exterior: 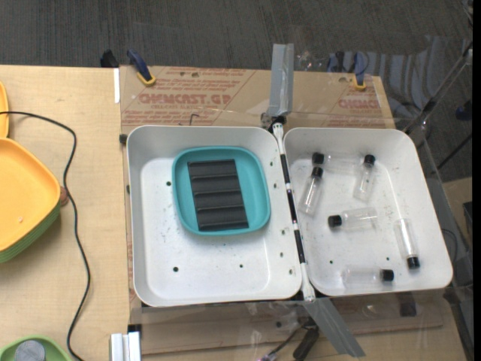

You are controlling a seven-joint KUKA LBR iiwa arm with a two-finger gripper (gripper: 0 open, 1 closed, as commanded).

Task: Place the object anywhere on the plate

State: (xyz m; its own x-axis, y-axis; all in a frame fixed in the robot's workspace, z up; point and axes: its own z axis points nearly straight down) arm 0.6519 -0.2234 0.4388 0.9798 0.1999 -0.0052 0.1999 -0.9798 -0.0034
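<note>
Tabletop (45, 299) wood fills the front left, with a black cable (75, 224) trailing across it past a stack of yellow dishes (22, 194) cut off by the left edge.

Just beyond sit the two bins. In the right bin (434, 228) we count about six clear vials (353, 219) with black caps, lying loose and apart from one another. The nearest vial (368, 277) lies by the front wall, and the others are scattered toward the back. Their glass nearly vanishes against the white floor, so the caps are our best guide to where each one lies. The two at the far left of the group may be touching; we cannot be sure.

In the left bin (137, 216) rests the teal plate (183, 194), flat, carrying a black ribbed insert (218, 194).

We judge the task to be at its very start. Nothing from the right bin is on the plate, and no vial has been picked. The next move calls for choosing a well-separated vial, closing across its narrow body, then carrying it over the divider to the plate. We cannot tell whether the claw is apart or together.

Farthest back, printed cardboard (195, 96) is clamped behind the bins, its lettering only partly legible.
</note>
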